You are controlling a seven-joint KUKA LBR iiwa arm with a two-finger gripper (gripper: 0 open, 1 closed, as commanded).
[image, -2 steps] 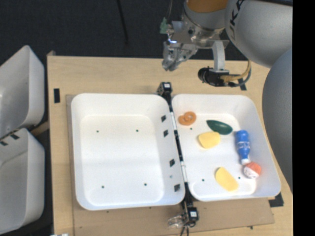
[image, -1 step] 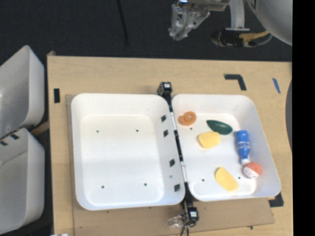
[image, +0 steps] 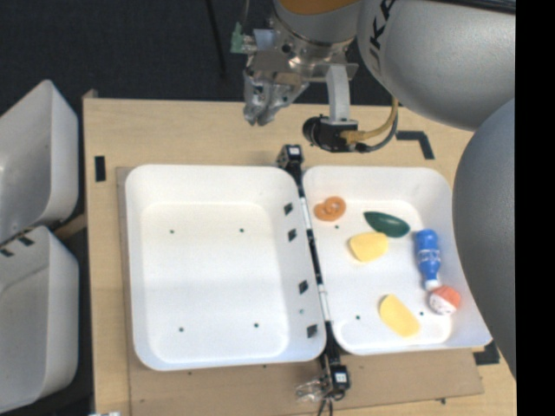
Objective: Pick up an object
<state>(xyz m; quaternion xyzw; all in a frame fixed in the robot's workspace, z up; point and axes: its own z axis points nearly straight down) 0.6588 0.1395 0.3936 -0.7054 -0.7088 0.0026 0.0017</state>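
Observation:
My gripper hangs high above the bench's far edge, behind the two bins, with nothing between its fingers as far as the view shows. In the right bin lie an orange ring, a dark green oval piece, a yellow lump, a blue bottle, a red and white ball and a second yellow piece. All of them lie well below and to the right of the gripper.
The left bin sits beside the right one, with a row of black clips along the shared rims. White containers stand off the bench's left side. The arm's large grey body overhangs the upper right.

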